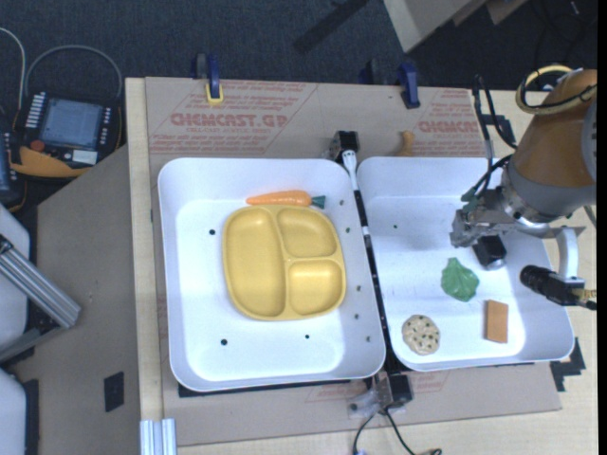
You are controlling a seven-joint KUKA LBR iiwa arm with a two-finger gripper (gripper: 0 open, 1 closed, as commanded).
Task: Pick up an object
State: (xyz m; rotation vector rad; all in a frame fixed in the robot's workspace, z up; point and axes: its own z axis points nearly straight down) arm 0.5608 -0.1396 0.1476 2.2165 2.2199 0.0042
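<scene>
Objects lie scattered across two shallow white bins on a cardboard-covered bench, seen from above at a slant. Nearest the gripper [477,238] is a green leafy lump [460,280], which rests on the floor of the right bin [417,183], just below and slightly left of the tool and apart from it. Below that, near the bin's front edge, sit a round speckled cookie [420,333] and, to its right, an orange-brown block [496,320], the two well apart from each other. The grey arm [553,154], with its orange band, reaches in from the right and is cut off by the frame edge; its wrist housing and dark cables hide much of the gripper, whose tips appear as a dark shape low over the white floor. Nothing is seen between them, and whether they stand apart or together cannot be told from this angle. In the left bin [190,254], a yellow divided tray [283,260] with three compartments lies near the middle, and an orange carrot [280,198] with a small green end lies flat along the tray's far edge, close beside it; whether they touch is hard to make out. Blue clamps [213,79] grip the bench's far edge, and a handheld control pendant [64,126] with a lit screen sits off the bench at upper left.
</scene>
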